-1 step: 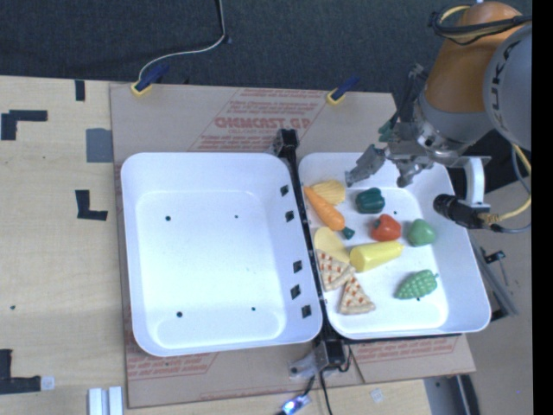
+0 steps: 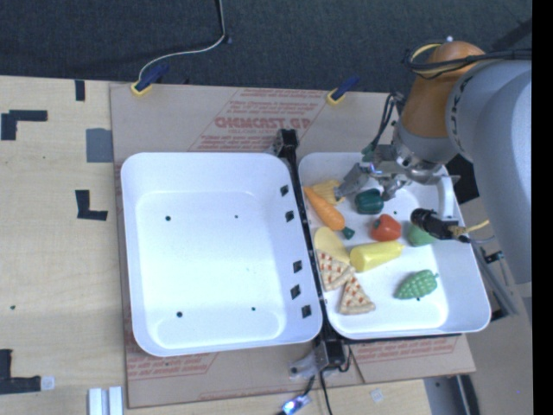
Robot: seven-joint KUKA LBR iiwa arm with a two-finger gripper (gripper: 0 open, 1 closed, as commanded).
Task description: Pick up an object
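Your pincer (image 2: 373,180) hovers at the right white plastic bin's (image 2: 462,314) far side, just above a dark green toy vegetable (image 2: 370,201); whether it grips anything, you cannot tell.

High fixed camera, slanting down over both bins (image 2: 138,180)
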